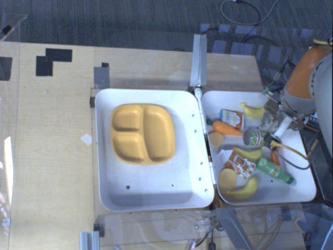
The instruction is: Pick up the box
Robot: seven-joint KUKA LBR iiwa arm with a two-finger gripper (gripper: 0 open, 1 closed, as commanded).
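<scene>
While the grey arm with the orange band [307,77] reached in from the right, its two-finger gripper [269,125] was seen low over the right white bin [307,191]; whether the jaws were apart or together could not be told. The small red-and-white box [232,119] lay just left of the jaws, apart from them. An orange carrot [227,128] lay beside the box, and a green bottle [273,171] was seen below the jaws.
</scene>
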